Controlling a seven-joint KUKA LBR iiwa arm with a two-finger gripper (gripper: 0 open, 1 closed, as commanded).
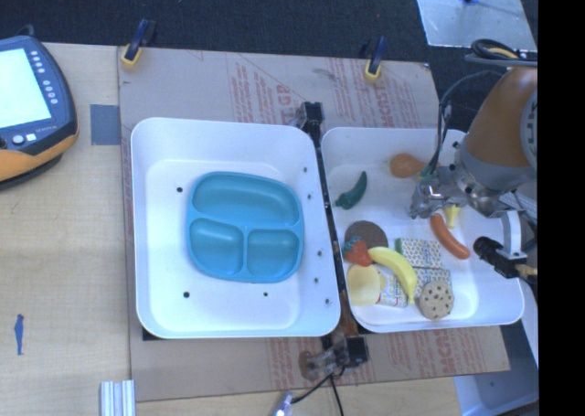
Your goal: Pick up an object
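- The hand [435, 201] is hanging over the right bin [494, 314], low above its upper middle part, with the grey arm [498, 144] and its orange band reaching in from the right.
- Whether the hand is apart or together I cannot tell; nothing is showing between its tips.
- A sausage [449, 235] is lying just below and right of the hand, slanting down to the right, close to it but not clearly touching.
- An orange round fruit [406, 165] is sitting just up and left of the hand, near the back wall of the bin.
- A green pepper [352, 190] is lying at the left of the same bin, near the wall shared with the other bin.
- A brown round cookie [368, 233] is lying below the pepper, with a small red piece [355, 252] touching its lower left edge.
- A banana [397, 267] is lying across the middle of the pile, curving down to the right, with a pale yellow piece [364, 285] just beside its left end.
- A patterned cracker [421, 252] is resting right of the banana, and a chip cookie [436, 299] is sitting below it near the front wall.
- The left bin [155, 222] is holding a blue divided tray [245, 226], lying flat in its middle.
- Both bins are sitting on a cardboard sheet [265, 85] clipped to the desk [64, 268].
- A control tablet [27, 103] is lying on the desk at the far left, well apart from the bins.
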